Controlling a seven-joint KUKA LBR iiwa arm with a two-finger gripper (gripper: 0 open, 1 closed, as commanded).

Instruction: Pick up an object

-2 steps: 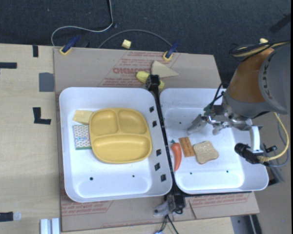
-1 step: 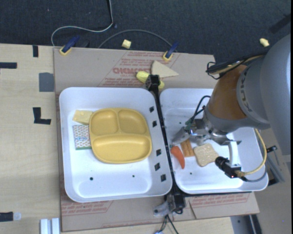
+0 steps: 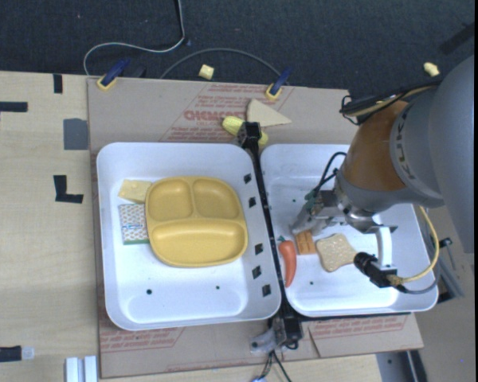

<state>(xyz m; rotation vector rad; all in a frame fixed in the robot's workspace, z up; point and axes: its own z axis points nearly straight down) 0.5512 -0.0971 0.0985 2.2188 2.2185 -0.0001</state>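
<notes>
Reaching in from the right, the grey arm point(image 3: 430, 142) with its orange band hangs over the right bin point(image 3: 398, 297), and its end effector point(image 3: 315, 217) is low near the bin's left side. How wide it stands cannot be told from this slanted view, and nothing can be seen gripped in it. It sits just above a small orange-brown block point(image 3: 304, 243); whether it touches the block is unclear.

Beside that block, toward the bin's middle, lies a slice of toast point(image 3: 335, 252). A carrot point(image 3: 287, 263) lies lengthwise against the bin's left wall, just beside the block.

On the left, the second bin point(image 3: 175, 313) holds a yellow divided plate point(image 3: 197, 220) with three sections. Tucked at the plate's left edge are a pale yellow wedge point(image 3: 133, 189) and, below it, a small patterned packet point(image 3: 131, 222).

Both bins rest on a cardboard sheet point(image 3: 191, 114) on the worktop point(image 3: 32, 237). Behind the bins, on the cardboard, are a tan triangular piece point(image 3: 267, 114) and a small yellow thing point(image 3: 232, 123).
</notes>
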